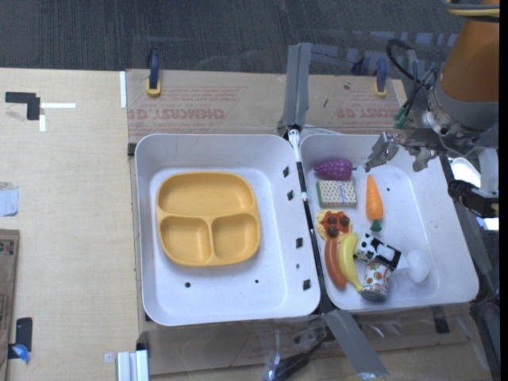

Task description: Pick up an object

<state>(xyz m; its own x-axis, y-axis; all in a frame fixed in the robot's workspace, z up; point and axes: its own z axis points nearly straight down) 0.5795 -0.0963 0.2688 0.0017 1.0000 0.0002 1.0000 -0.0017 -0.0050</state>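
One cardboard sheet printed "CHEMCAST GP" reversed, claw spread wide above right bin.

A yellow three-compartment tray lies in the left white bin, its two smaller compartments toward the near side. Both bins rest on a sheet of brown cardboard printed with red lettering, held at its far edge by a blue and yellow clamp. The pale wooden bench spreads to the left, bearing a small black block.
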